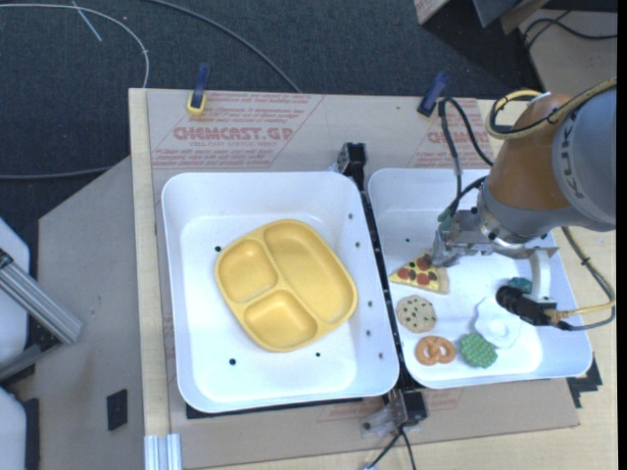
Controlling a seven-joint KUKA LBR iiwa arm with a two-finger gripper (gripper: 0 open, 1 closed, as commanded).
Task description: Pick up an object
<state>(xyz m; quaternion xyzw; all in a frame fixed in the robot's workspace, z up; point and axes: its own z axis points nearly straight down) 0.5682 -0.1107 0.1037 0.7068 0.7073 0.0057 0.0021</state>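
Observation:
In the right bin (407,192) lie a toy pizza slice (421,278), a chocolate-chip cookie (416,312), a pretzel (434,350), a green knobbly piece (479,352) and a white piece (499,327). My gripper (443,253) reaches down from the grey and orange arm (534,169). Its tip sits just above and to the right of the pizza slice, very close to the slice's top edge. The wrist body hides how the gripper meets the slice.
The left bin (186,292) holds a yellow divided plate (284,284). A black cable with a yellow lead (534,308) hangs from the arm over the right bin's right side. Clamps (199,99) hold the cardboard base at the back.

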